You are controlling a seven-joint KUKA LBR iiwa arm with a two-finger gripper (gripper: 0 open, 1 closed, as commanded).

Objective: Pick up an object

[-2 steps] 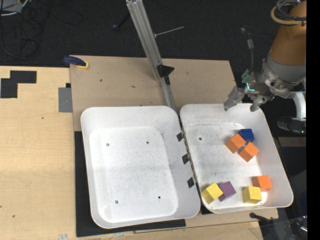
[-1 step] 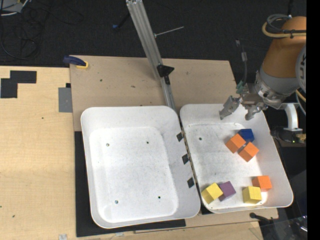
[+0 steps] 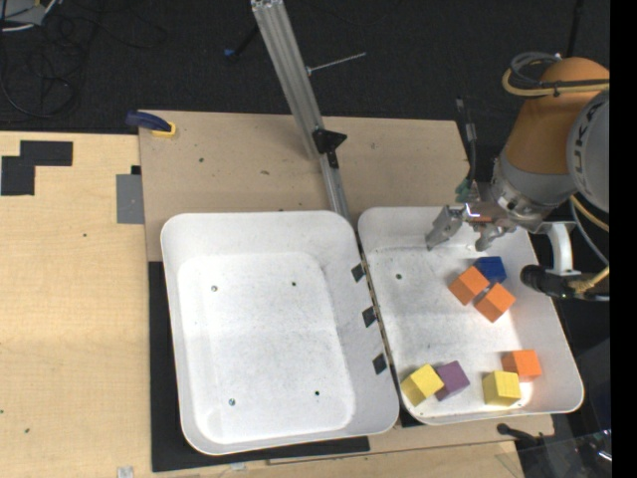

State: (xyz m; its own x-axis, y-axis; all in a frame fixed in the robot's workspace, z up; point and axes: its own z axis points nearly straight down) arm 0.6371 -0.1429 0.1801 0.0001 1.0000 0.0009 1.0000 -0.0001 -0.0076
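Note:
My gripper (image 3: 464,233) hangs over the far part of the right bin (image 3: 418,242), open, with nothing between its fingers. Just to its front right lie a blue block (image 3: 491,267) and two orange blocks (image 3: 468,285) (image 3: 496,303), packed close together. Near the bin's front edge sit a yellow block (image 3: 423,382) touching a purple block (image 3: 453,376), and another yellow block (image 3: 501,387) beside an orange block (image 3: 523,363).
The left bin (image 3: 189,247) lies alongside, parted from the right one by a rim with black clips (image 3: 369,316). A slanted aluminium rail (image 3: 299,88) rises behind the bins. The arm's orange band (image 3: 552,118) is at the right.

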